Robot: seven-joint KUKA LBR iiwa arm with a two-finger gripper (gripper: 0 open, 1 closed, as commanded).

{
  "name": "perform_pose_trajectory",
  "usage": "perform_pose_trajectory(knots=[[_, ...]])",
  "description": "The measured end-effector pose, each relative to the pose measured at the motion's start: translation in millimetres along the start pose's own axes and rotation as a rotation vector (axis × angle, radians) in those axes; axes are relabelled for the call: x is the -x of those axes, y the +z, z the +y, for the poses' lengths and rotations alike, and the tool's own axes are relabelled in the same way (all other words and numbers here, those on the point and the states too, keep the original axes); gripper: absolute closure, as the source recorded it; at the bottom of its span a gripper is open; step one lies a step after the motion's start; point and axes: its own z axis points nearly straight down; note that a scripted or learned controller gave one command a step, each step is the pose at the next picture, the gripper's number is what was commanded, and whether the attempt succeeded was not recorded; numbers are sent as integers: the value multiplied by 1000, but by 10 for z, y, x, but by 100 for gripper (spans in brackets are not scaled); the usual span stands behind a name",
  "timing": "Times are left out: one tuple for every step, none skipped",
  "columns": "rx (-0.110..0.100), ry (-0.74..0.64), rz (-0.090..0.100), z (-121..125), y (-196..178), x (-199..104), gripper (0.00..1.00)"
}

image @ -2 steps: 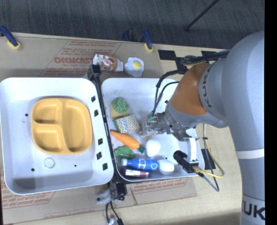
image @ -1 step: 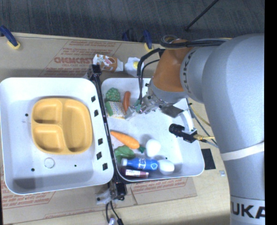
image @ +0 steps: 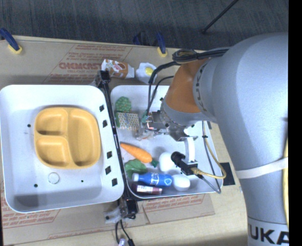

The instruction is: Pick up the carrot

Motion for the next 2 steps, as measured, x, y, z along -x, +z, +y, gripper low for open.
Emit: perform_pose_trajectory(knots=[[4,215,0,-441,-1372,-335,100],[0,374,0,-826,-1340,-282,100]])
